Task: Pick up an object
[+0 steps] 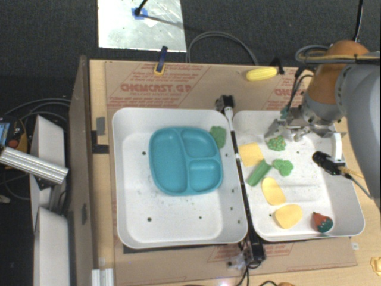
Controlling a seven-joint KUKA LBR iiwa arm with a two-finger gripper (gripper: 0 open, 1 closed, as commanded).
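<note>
my claw (284, 130) low in right bin (351, 219), just above small green broccoli piece (276, 142); cannot tell its state. best move: centre over that piece, descend straight, avoid bin wall. right bin also holds yellow pieces, green stick (258, 173), strawberry (322, 222). left bin (128, 219) holds blue divided plate (185, 160).

blue divided plate (184, 161) in left bin (134, 219), cardboard sheet (155, 88)
</note>
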